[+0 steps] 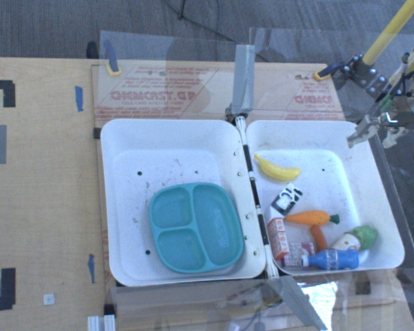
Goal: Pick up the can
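Left bin (124, 150): teal divided plate (195, 227), near-right. Right bin (331, 143): red-and-white can (278, 241) lying at near-left corner, beside blue bottle (329, 259); banana (277, 169) farther; carrot (308, 218) mid-bin. Gripper (379, 123): above bin's far-right rim, well apart from can; finger spread cannot be told.

- The divided tray (195, 226) lies in the left bin (124, 185).
- In the right bin (331, 164), the banana (276, 169) lies behind the carrot (307, 218).
- The can (277, 240) lies left of the bottle (331, 259), near the front wall.
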Controlling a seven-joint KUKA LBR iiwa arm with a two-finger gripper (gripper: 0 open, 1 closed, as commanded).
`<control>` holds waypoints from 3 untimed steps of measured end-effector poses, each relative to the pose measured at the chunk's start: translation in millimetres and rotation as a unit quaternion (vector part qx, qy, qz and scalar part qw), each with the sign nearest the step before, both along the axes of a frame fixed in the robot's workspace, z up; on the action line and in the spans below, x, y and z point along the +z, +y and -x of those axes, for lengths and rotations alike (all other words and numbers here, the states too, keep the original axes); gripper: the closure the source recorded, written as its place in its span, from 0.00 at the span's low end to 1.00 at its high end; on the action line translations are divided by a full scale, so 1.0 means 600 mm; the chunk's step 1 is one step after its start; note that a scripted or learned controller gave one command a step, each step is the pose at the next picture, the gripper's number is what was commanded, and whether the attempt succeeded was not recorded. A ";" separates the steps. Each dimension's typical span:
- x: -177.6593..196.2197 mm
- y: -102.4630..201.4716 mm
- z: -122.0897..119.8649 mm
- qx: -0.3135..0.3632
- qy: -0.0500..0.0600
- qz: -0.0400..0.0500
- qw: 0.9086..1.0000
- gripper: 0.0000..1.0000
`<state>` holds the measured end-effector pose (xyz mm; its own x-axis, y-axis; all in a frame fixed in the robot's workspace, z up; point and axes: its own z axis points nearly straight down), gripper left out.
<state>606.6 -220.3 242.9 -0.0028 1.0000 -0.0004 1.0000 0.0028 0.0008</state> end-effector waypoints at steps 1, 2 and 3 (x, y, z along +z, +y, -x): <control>-0.252 0.043 0.063 0.005 -0.002 0.000 1.000 0.00; -0.254 0.014 0.136 -0.087 -0.005 -0.008 0.996 0.00; -0.239 0.004 0.139 -0.090 -0.006 -0.002 0.996 1.00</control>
